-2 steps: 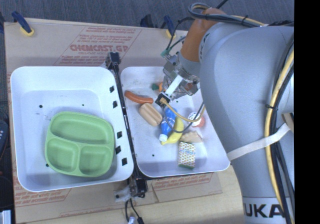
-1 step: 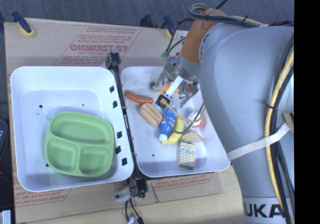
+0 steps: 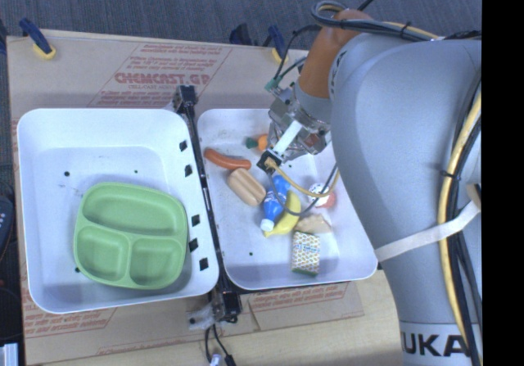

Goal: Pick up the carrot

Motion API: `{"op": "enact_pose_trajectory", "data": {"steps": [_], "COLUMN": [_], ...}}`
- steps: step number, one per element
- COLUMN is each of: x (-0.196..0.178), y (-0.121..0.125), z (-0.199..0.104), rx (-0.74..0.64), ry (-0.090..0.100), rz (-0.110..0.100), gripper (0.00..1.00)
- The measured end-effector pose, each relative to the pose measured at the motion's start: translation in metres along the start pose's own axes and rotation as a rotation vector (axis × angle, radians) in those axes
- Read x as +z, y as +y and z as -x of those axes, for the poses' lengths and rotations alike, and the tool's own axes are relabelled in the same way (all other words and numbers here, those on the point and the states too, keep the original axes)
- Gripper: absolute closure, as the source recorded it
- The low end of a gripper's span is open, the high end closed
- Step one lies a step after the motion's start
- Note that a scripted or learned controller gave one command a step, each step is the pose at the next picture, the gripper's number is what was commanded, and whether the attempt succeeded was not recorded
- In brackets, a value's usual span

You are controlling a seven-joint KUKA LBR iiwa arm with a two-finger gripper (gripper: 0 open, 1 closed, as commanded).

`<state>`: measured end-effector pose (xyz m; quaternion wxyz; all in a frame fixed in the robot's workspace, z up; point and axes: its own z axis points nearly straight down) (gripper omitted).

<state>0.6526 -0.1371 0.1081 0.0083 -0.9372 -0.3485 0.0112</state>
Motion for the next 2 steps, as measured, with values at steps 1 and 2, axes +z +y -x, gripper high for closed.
{"op": "enact_pose_trajectory", "data": {"steps": [1, 2], "x": [0.0, 0.015], "y": [0.0, 0.008], "z": [0.0, 0.011], "rx": [-0.001, 0.305], "ry": [0.0, 0.014], "rz": [0.0, 0.009], "gripper": [0.0, 0.0]}}
